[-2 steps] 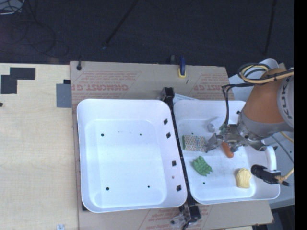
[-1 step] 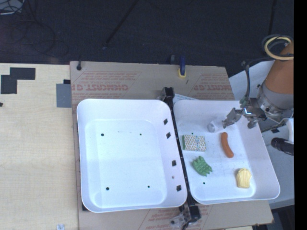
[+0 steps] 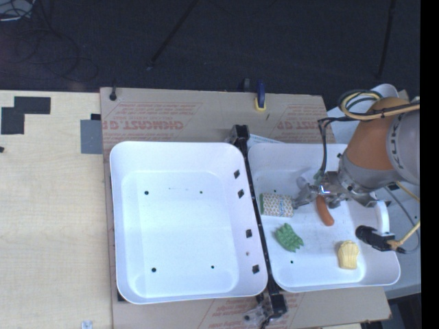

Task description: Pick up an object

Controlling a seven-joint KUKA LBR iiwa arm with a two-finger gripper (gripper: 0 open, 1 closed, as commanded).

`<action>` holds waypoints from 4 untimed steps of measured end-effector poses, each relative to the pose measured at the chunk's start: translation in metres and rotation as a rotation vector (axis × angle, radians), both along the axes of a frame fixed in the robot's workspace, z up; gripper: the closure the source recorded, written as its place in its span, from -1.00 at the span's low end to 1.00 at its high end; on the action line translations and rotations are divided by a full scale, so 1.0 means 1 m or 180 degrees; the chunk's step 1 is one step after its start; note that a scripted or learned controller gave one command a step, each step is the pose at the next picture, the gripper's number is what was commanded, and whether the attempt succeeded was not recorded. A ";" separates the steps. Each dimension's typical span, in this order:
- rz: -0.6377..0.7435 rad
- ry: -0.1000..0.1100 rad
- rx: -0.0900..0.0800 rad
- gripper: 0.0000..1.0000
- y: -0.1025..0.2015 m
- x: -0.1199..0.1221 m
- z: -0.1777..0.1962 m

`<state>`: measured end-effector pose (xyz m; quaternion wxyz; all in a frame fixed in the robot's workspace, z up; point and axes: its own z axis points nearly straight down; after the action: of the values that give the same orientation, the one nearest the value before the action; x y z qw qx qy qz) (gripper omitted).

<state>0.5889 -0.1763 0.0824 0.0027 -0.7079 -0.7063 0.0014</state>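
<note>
On the worktop (image 3: 55, 252), the left bin (image 3: 130, 184) sits beside the right bin (image 3: 384, 273), which holds everything. Leftmost there is a patterned block (image 3: 277, 205), with a green toy (image 3: 289, 238) just below it. The end effector (image 3: 305, 194) hangs near the block's right edge; whether it is wide or narrow I cannot tell. Further right lie an orange piece (image 3: 325, 213) and a yellow toy (image 3: 348, 254). The block looks light and soft; pinching its short sides seems best.
</note>
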 end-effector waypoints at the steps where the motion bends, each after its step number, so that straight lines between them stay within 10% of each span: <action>1: 0.0018 -0.0063 -0.0027 -1.00 -0.038 0.049 0.140; 3: 0.0010 -0.0008 -0.0007 -1.00 0.019 -0.002 0.001; 4: -0.0003 -0.0006 -0.0003 1.00 0.017 -0.001 0.015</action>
<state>0.5875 -0.1592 0.0974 0.0018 -0.7082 -0.7060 0.0011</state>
